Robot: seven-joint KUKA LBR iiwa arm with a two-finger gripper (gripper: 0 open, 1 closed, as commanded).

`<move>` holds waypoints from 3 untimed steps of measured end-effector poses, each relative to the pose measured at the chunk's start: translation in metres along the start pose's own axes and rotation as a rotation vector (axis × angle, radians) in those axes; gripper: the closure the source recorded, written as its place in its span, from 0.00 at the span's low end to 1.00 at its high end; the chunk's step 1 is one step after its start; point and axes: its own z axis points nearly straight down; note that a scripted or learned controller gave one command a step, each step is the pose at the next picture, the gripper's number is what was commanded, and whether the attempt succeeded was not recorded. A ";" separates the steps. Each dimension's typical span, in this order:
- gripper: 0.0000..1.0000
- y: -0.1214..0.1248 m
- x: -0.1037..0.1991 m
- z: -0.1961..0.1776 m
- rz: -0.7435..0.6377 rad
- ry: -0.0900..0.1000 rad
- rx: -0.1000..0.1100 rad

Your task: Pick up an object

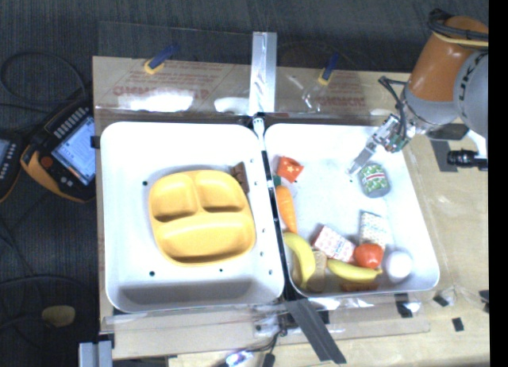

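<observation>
The claw, its opening impossible to tell, hovers by the right bin's far rim above bare floor.

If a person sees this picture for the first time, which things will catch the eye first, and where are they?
The large yellow tray with compartments fills most of the left bin. In the right bin, a heap of small items lies along the near side, among them bananas and a red tomato. The pincer of the grey-and-orange arm hangs over the right bin's far corner, beside a small green round object.
</observation>
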 end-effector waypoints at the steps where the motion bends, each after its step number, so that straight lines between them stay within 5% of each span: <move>1: 0.00 -0.012 0.012 0.009 -0.125 -0.001 -0.001; 2: 0.00 -0.030 0.028 -0.038 0.037 0.001 -0.004; 3: 0.00 -0.004 0.005 -0.038 -0.209 -0.003 -0.002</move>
